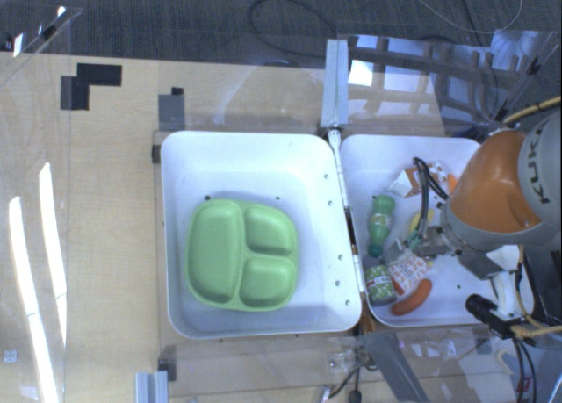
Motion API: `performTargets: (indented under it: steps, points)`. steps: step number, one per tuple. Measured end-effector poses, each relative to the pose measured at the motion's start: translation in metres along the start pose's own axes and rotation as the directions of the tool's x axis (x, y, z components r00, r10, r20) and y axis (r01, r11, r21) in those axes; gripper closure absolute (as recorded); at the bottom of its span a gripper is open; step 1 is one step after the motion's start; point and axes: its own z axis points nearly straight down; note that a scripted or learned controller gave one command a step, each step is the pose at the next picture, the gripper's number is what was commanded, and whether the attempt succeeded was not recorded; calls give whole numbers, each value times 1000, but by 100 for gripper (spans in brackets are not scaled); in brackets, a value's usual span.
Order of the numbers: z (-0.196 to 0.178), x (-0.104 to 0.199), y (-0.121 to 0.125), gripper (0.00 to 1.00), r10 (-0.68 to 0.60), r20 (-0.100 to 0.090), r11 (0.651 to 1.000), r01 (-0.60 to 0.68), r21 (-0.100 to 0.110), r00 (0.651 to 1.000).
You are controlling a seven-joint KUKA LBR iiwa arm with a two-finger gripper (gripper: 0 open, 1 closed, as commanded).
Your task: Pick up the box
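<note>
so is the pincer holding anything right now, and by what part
Cannot tell: the pincer is low in the right bin, nothing visibly gripped.

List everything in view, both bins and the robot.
left bin: 1, white, bench left
divided plate: 1, green, in left bin
right bin: 1, white, bench right
bottle: 1, green, right bin, near left wall
box: 1, white, right bin, far side, partly hidden
packet: 1, red and white, right bin, near side
sausage: 1, orange-red, beside packet
arm: 1, grey with orange band, over right bin
gripper: 1, above packet
</note>
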Motion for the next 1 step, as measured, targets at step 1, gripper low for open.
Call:
performTargets:
  steps: [1]
  points:
    - [-12,1,4,100,-3,0,1000,3,-8,1000]
